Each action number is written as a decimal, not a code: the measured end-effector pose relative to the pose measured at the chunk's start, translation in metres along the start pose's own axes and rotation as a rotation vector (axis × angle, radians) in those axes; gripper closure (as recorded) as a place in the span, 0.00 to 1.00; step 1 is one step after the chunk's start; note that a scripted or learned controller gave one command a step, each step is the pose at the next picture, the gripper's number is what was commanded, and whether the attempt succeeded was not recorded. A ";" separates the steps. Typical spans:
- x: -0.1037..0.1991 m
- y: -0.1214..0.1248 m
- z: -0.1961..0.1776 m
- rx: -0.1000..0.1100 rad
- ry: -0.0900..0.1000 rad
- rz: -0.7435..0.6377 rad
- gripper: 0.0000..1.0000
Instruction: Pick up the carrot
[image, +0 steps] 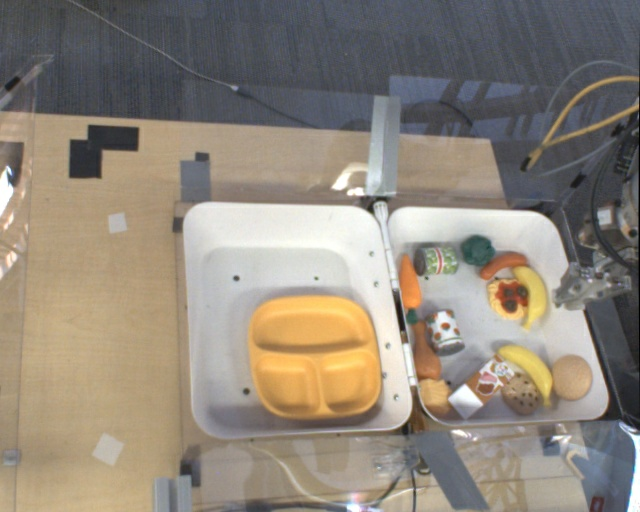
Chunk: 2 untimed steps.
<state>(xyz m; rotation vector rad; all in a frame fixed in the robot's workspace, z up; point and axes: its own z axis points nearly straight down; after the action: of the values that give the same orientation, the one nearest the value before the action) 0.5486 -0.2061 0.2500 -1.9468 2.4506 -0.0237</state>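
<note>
The carrot (409, 283) is a slim orange piece lying lengthwise against the left wall of the right bin (560, 238), near the divider between the two bins. My gripper (587, 286) is a grey metal part at the right bin's right rim, far to the right of the carrot, with the rest of the arm cut off by the frame edge. Nothing shows in the gripper.
A yellow compartment plate (315, 355) lies in the left bin (230, 240). Around the carrot are a green-labelled can (437, 261), a small red-and-white can (445, 331) and a brown roll (428, 360). Two bananas (533, 296) (530, 366), a pizza slice (508, 297), a sausage (502, 264) and a bun (572, 376) lie further right.
</note>
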 end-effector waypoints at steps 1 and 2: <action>-0.013 -0.048 -0.001 -0.010 -0.006 -0.275 1.00; 0.002 0.047 0.103 -0.019 -0.009 -0.551 1.00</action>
<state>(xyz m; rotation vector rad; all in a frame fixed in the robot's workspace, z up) 0.5039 -0.1980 0.1463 -2.5473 1.8342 0.0032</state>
